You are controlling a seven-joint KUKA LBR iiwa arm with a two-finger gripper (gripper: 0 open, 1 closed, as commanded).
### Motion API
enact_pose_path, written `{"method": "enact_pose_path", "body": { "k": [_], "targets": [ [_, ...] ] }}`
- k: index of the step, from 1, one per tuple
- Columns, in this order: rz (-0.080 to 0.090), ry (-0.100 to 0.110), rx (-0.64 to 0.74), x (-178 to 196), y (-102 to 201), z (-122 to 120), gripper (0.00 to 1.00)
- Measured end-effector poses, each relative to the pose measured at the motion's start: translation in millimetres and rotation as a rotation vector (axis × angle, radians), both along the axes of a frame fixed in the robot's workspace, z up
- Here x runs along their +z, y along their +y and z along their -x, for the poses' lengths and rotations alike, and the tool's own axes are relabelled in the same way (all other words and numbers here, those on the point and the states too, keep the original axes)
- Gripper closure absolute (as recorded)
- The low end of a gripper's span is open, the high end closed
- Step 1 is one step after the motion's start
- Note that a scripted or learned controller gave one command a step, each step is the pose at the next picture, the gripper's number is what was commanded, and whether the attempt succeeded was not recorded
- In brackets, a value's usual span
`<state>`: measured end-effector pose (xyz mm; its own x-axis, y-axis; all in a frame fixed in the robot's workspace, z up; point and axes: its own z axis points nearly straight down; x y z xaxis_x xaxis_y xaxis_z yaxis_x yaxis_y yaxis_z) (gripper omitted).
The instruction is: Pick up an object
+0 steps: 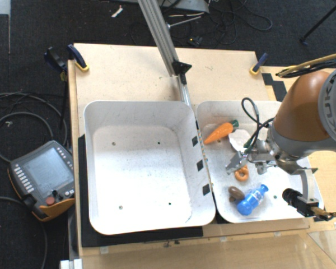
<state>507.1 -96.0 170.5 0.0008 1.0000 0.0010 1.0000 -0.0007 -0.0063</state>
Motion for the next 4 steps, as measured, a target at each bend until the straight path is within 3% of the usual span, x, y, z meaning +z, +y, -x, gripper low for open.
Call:
{"method": "enact_pose_path", "body": {
  "k": [1, 2, 3, 4],
  "targets": [
    [0.0, 0.0, -0.002, -56, -6, 9, 0.0],
    [0.001, -0.006, 0.0, -76, -5, 9, 0.0],
    [0.001, -0.009, -0.001, -64, -5, 8, 1.0],
    [0.002, -0.01, 0.003, -22, -4, 5, 1.0]
  ]
}}
